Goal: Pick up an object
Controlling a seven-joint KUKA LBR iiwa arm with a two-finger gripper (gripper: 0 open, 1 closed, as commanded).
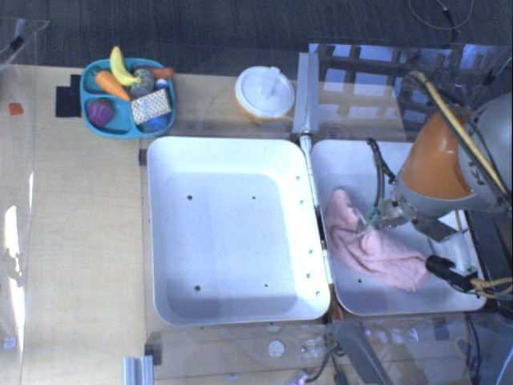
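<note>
A crumpled pink cloth [367, 245] lies in the right bin [353, 160], spread from its left wall toward the front right. My gripper [370, 219] is low over the cloth's upper middle, reaching in from the right under the orange wrist band [433, 163]. Its tips touch or press into the fabric, which bunches up around them.
The left bin [232, 227] sits beside the right one, a metal divider rail [317, 215] between them. A blue tray of toy food [128, 95] and a white lidded bowl [265, 91] stand at the back of the bench. Cables and a frame crowd the right side.
</note>
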